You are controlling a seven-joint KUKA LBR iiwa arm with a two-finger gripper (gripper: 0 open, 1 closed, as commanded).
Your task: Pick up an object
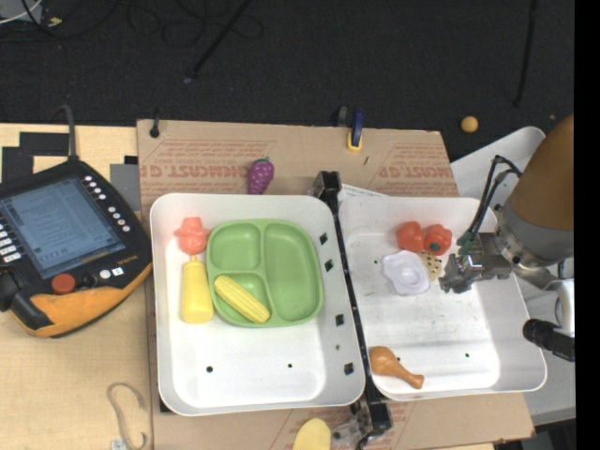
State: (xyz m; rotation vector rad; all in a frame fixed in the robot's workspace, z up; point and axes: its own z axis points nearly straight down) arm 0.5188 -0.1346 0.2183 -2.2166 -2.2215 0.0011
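My tool sits beside the small white plastic cup; I cannot tell its opening. Descending here risks nudging the cup away.

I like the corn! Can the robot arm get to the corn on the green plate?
Probably yes. The corn lies uncovered on top of the green plate, though the gripper sits over the other bin.
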